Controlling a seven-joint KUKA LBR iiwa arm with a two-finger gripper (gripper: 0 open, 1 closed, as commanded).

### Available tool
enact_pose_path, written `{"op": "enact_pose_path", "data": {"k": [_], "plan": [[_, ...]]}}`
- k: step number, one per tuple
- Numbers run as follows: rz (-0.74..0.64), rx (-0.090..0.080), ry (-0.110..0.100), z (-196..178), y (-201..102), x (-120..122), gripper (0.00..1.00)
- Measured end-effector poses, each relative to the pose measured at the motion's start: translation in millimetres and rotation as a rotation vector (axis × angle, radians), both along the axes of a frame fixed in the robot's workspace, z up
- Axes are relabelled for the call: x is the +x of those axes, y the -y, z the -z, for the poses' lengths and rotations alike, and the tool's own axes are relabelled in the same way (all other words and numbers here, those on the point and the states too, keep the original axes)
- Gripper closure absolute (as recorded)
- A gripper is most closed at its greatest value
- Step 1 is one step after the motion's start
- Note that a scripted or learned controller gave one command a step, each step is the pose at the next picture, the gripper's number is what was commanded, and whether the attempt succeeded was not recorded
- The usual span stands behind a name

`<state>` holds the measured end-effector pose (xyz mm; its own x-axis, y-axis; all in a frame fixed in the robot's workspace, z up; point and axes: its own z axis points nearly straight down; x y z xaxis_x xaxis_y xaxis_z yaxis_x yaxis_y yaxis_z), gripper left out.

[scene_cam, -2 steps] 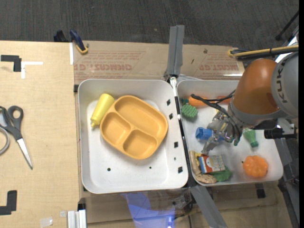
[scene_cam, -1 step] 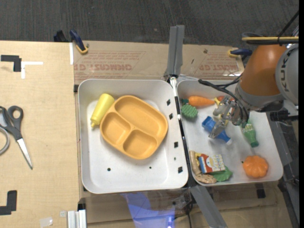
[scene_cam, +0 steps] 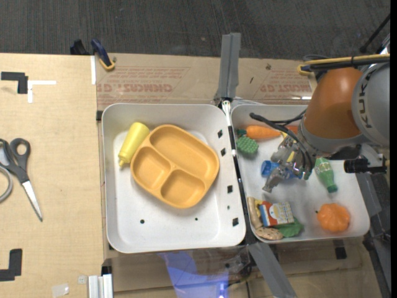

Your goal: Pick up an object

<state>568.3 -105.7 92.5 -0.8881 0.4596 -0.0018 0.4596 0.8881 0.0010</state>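
The gripper [scene_cam: 277,177] hangs low in the right bin [scene_cam: 356,197], just beside a small blue toy [scene_cam: 269,167] partly hidden behind it; whether it is clenched cannot be told. The arm [scene_cam: 335,104] covers the bin's far corner.

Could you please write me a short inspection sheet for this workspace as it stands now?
Surface: two white bins, left bin, right bin, on a bench.
Job's things: right bin holds a carrot, green bottle, orange pumpkin, small carton.
Clutter: yellow divided plate and yellow bottle in the left bin.
Grippers: gripper low over the right bin, near a blue item.
Cables: dark cable by the wrist.
Surroundings: scissors on the bench.
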Motion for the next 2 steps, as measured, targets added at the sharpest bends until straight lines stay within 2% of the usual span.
{"op": "enact_pose_path", "data": {"k": [1,2], "plan": [[0.033,-0.001,0.003,-1.0,25.8,51.0,0.0],[0.111,-0.001,0.0,0.1,41.9,-3.4,0.0]]}}
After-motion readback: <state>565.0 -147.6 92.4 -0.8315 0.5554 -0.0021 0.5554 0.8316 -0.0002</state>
